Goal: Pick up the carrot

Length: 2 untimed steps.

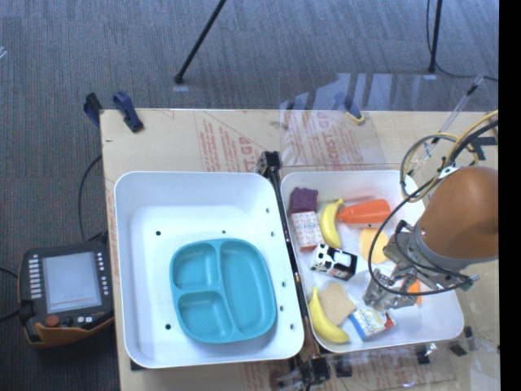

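Near the right bin's (450,326) front edge, the gripper (389,296) hangs low, fingers unclear. Carrot (366,211) lies free by the back wall beside a banana (330,222); no readable writing.

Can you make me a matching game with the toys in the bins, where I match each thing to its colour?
Things:
1. carrot
2. divided plate
3. banana beside the carrot
4. little block at the back of the right bin

Colours:
A. yellow
B. purple
C. orange
D. teal blue

Pairs: 1-C, 2-D, 3-A, 4-B
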Each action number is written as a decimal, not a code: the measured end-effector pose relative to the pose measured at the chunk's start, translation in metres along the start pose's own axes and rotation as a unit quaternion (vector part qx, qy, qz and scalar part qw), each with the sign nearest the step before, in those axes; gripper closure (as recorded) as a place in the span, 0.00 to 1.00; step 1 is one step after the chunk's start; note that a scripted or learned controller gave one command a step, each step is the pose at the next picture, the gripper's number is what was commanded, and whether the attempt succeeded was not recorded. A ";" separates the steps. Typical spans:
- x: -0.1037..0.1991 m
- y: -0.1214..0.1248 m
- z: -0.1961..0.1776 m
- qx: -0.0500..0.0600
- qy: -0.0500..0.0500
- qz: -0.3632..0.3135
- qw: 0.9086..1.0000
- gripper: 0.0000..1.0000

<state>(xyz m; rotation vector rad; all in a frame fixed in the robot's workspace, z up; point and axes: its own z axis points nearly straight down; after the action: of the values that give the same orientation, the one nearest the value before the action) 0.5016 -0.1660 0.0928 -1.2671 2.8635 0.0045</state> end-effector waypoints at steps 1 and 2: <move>0.014 -0.005 -0.002 0.005 -0.003 -0.136 0.991 1.00; -0.011 0.007 -0.023 -0.003 0.002 -0.306 0.952 1.00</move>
<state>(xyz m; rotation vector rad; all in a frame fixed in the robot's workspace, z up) 0.5038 -0.1538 0.1158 -2.0867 2.3412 0.0059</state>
